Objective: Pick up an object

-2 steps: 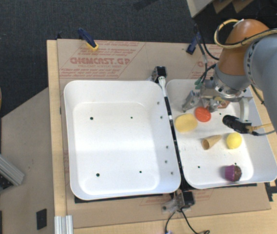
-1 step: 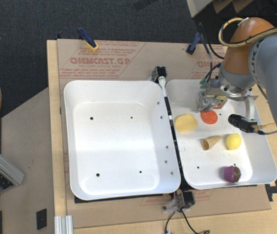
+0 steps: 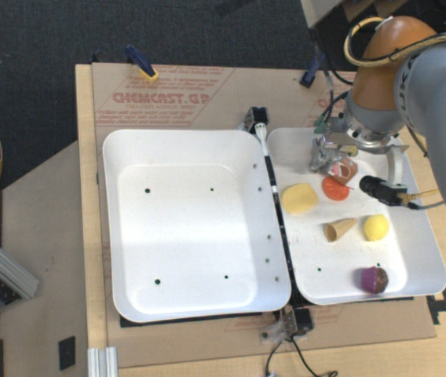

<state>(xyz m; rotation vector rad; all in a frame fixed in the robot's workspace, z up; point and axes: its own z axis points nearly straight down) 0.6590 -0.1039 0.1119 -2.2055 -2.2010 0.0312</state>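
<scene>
Purple ball (image 3: 373,280) in right bin (image 3: 327,280), arm (image 3: 436,73) bent downward, tool (image 3: 331,162) over red piece (image 3: 335,188), grip unclear.

Two bins sat side by side on a sheet (image 3: 168,104) laid over the bench (image 3: 50,210), the left bin (image 3: 109,179) and the right bin (image 3: 435,265) meeting along their inner rims. The tool (image 3: 331,163) hung over the far part of the right bin. At its near side lay a small round piece (image 3: 335,189). Left of that piece, close to the shared rim, lay a lump (image 3: 299,199). Nearer, about the bin's middle, a cone (image 3: 339,228) lay on its side, with a ball (image 3: 375,227) just to its right, apart from it. Nearest of all, towards the right near corner, sat a round thing (image 3: 373,280), well apart from the rest. At the sheet's far edge a clamp (image 3: 140,63) stood beyond the left bin and a second clamp (image 3: 311,71) beyond the right bin.
</scene>
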